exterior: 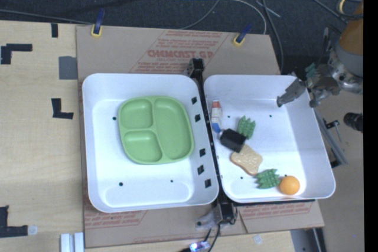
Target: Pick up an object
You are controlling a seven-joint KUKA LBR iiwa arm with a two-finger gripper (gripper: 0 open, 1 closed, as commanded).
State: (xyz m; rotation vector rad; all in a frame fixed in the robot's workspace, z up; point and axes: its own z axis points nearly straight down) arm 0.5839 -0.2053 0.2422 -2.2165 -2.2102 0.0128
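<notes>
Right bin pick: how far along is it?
Early. Done: nothing looks lifted; the orange ball, bread slice, black block and both green toys all lie in the right bin. In hand: nothing; the gripper sits at that bin's upper right rim, jaws spread and bare. Left: descend onto an object, close, lift. The green tray lies in the left bin.

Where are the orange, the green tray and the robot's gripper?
orange (289,185), camera view, middle of the fruit
green tray (156,130), camera view, centre divider
gripper (302,93), camera view, between its fingertips
</notes>
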